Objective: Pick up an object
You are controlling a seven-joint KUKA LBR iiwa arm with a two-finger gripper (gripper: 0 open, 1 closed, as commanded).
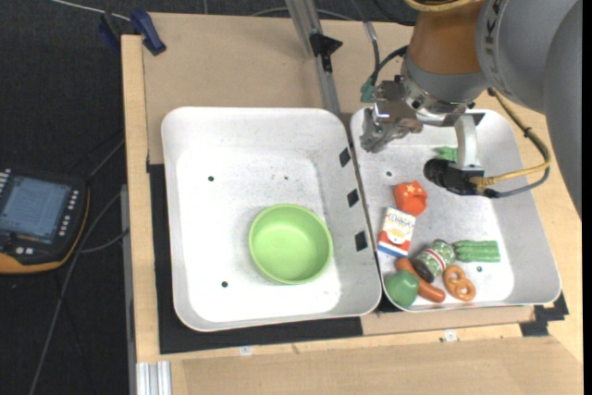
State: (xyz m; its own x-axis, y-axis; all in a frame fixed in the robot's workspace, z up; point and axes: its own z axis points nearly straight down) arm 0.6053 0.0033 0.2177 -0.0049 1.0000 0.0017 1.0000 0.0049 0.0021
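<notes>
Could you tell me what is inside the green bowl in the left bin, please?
Nothing visible: the green bowl shows a bare green inside, sitting alone in the left bin. Whatever lies beneath it is covered.

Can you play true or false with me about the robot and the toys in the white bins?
1. The green bowl sits in the left bin. True.
2. The gripper is holding the red toy. False: the red toy lies on the floor of the right bin, apart from the gripper.
3. The little carton lies just below the red toy in the picture. True.
4. The pretzel is inside the green bowl. False: it lies in the right bin, near the bottom edge.
5. The gripper is over the left bin. False: it is over the top left part of the right bin.
</notes>
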